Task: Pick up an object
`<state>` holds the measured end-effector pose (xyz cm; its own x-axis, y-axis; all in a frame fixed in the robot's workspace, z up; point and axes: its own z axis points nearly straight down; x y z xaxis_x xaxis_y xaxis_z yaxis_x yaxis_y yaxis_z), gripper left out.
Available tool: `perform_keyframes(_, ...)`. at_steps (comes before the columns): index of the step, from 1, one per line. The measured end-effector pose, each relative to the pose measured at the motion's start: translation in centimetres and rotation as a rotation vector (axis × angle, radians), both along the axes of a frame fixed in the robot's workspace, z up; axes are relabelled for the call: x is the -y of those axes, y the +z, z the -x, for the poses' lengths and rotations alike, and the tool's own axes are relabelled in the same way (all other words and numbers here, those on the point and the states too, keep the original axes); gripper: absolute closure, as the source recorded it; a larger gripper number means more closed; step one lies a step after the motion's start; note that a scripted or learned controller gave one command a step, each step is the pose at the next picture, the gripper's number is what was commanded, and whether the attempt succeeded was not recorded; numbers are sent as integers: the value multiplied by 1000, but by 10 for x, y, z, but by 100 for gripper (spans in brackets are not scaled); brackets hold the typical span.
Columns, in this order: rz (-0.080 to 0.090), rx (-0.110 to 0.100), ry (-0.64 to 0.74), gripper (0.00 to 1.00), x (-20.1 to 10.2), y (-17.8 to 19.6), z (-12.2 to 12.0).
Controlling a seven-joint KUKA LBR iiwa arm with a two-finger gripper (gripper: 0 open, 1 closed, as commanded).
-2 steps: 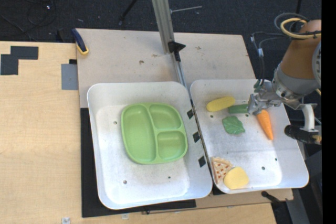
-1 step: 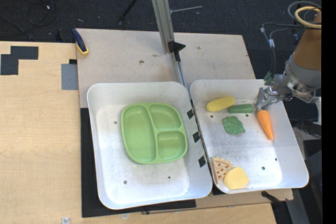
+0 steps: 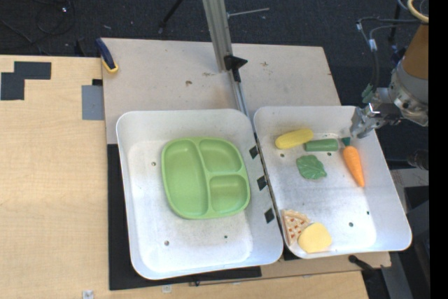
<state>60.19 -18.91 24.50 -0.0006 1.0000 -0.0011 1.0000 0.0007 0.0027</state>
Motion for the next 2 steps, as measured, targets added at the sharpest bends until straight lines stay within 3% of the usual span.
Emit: perform_keyframes(2, -3, -6, 4, 100, -107, -18, 3)
